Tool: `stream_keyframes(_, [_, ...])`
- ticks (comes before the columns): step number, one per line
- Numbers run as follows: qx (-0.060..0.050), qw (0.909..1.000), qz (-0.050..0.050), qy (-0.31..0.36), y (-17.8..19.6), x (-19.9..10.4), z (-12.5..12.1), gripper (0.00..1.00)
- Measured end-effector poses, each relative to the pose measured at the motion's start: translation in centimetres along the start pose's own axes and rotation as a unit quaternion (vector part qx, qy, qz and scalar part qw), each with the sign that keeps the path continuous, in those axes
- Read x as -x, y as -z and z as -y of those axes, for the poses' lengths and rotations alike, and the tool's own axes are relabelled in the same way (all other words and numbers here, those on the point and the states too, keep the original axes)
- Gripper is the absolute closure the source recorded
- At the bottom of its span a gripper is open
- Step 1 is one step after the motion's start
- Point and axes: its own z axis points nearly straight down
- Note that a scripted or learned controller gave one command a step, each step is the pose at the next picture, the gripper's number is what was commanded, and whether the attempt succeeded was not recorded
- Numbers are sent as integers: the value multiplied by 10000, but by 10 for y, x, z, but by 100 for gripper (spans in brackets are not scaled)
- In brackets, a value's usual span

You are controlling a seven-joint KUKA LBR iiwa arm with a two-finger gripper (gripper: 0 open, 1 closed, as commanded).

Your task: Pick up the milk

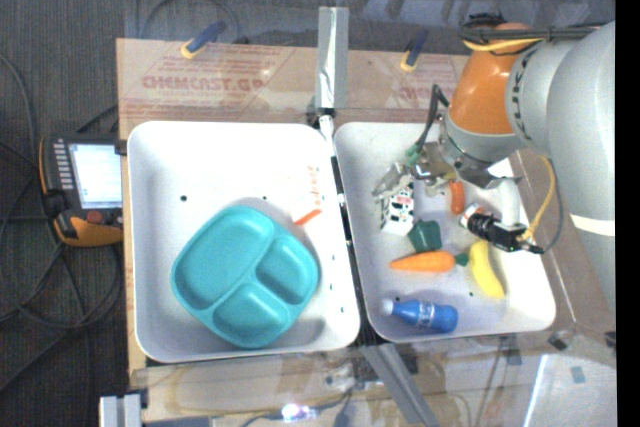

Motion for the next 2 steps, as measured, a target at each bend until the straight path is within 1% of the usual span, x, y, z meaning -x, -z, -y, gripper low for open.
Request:
stream_keyframes(1, [1, 10000, -12, 6, 9, -1, -1, 100])
stream_keyframes(2, [-3, 9991, 11, -418, 96, -57, -2, 100])
